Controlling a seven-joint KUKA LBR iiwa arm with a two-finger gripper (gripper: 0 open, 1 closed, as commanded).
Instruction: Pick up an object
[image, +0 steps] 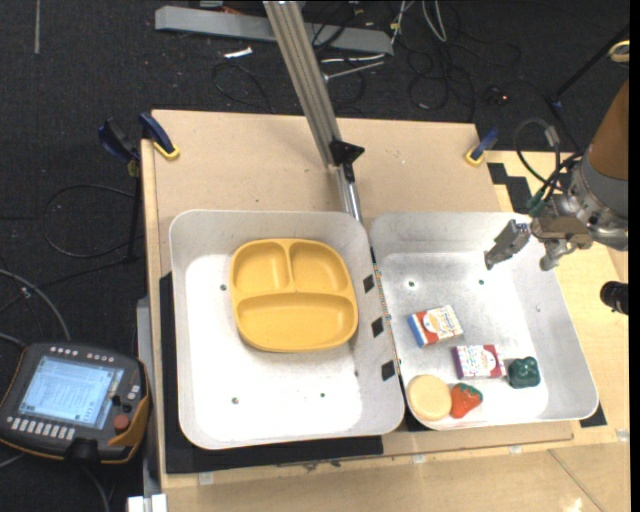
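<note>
While the gripper (528, 246) hangs over the far right part of the right bin (560, 400), its two fingers stand apart with nothing between them. Nearer in that bin lie a small red-and-white carton (435, 325), a purple packet (476, 360), a dark green toy (523, 373), a cream disc (429, 396) and a red piece (465, 399). A yellow divided plate (294, 295) sits in the left bin (195, 400).

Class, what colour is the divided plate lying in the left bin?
Yellow, plain with no pattern. The plate shows clearly in the camera view.
</note>
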